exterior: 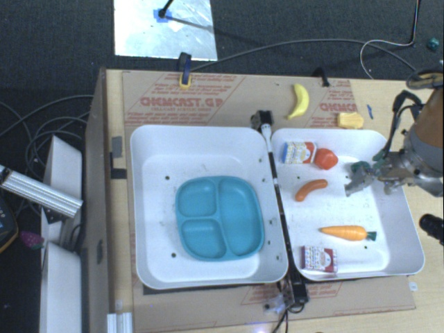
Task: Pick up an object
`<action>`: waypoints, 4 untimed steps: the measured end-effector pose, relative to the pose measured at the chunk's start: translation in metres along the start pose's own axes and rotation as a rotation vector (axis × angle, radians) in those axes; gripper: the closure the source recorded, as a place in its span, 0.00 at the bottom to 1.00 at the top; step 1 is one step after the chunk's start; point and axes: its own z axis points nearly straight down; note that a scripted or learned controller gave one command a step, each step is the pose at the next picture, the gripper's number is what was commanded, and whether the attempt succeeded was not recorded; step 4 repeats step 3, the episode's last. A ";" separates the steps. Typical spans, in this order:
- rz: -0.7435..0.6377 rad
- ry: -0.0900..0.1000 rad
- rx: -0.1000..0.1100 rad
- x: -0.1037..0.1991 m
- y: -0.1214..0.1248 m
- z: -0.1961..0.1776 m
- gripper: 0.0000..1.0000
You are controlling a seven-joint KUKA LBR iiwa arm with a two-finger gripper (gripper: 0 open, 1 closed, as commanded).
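- The sausage (311, 189) lies in the right bin (402, 252), mid-floor, at nine o'clock from the gripper (355, 179).
- The gripper hangs over that bin with nothing between its fingers; how wide they stand, I cannot tell.
- A carrot (345, 233) lies at six o'clock.
- A blue plate (219, 217) fills the left bin (156, 158).

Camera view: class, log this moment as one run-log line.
phase: approach | end effector: above right bin, nothing visibly held | nearest: sausage | also in bin: carrot, tomato
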 end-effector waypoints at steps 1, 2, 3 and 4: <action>0.000 0.000 0.001 -0.021 0.075 0.083 0.00; -0.001 0.001 0.001 0.021 0.133 0.157 0.00; -0.003 0.001 -0.002 0.020 0.134 0.145 1.00; -0.003 0.001 -0.002 0.020 0.134 0.145 1.00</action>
